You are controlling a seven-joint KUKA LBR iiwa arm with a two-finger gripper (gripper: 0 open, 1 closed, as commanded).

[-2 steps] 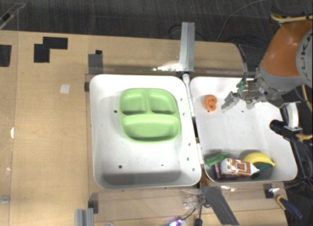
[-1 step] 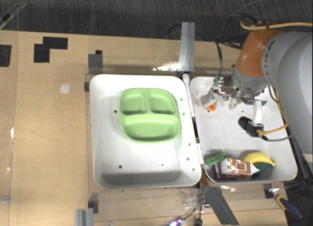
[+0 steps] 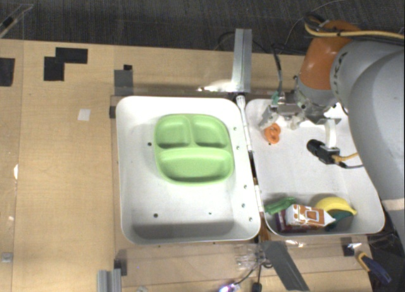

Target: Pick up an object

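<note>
My gripper (image 3: 274, 120) hangs over the far left corner of the right bin (image 3: 297, 183). A small orange object (image 3: 272, 134) sits right at its tip, touching it or just below it; I cannot tell whether it is held. Along the near wall of the same bin lie a green object (image 3: 278, 205), a brown and red carton (image 3: 307, 216) and a yellow banana (image 3: 335, 206) with a dark object (image 3: 342, 220) beside it. The grey arm with its orange band (image 3: 323, 57) reaches in from the right.
The left bin (image 3: 136, 177) holds a green divided plate (image 3: 193, 146) towards its far side. A metal post (image 3: 243, 57) stands behind the wall between the two bins.
</note>
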